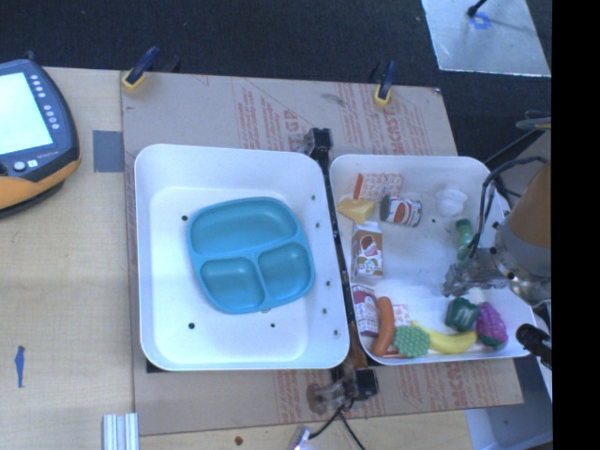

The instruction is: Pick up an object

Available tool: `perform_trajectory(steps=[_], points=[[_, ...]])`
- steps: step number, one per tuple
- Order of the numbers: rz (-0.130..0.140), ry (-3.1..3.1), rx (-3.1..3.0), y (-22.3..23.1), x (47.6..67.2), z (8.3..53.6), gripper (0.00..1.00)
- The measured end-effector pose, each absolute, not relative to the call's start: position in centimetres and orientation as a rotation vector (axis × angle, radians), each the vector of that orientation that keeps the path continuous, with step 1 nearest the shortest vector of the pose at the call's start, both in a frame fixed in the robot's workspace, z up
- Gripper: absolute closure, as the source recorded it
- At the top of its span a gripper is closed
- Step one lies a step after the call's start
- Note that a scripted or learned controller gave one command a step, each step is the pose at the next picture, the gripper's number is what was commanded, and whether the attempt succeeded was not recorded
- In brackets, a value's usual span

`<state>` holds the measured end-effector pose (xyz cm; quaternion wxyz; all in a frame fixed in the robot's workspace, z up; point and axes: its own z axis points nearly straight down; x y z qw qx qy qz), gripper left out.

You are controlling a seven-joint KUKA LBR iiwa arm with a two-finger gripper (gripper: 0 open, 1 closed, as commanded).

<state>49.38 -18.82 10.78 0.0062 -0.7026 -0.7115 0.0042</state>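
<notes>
Reaching in over the right edge of the right-hand shallow white plastic bin (424,164), the grey metal two-finger gripper (469,277) hangs low above that bin's floor, close to its right wall. Whether it has closed on anything I cannot tell; the metal parts blur together there.

The candidates for picking are gathered in this bin, and most lie along its walls, likely where loose toys slide and settle. Just below the gripper, in the near right corner, sit a dark green pepper-like plastic toy (461,313) and a purple plastic grape bunch (490,326), touching or nearly so. A yellow plastic banana (448,342) lies along the near edge, beside a green knobbly round toy (411,340) and an orange-red sausage-shaped toy (383,323) in the near left corner. Against the left wall lie a yellow wedge like cheese (355,209) and a small printed packet (367,252); near the far edge a small red-labelled can (403,211) lies on its side. A small green piece (464,236) rests just beyond the gripper.

The left-hand white bin (169,172) carries a blue three-compartment plastic tray (249,253) at its middle, presumably as a place to receive things.

The gripper's place suggests it is aimed at the cluster by the right wall, where crowding against the wall could spoil a clean hold.
</notes>
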Motion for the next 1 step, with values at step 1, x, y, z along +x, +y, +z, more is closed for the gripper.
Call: perform_trajectory(steps=[1], points=[[0.003,-2.224,-2.215,-17.98,47.64,20.97,1.00]])
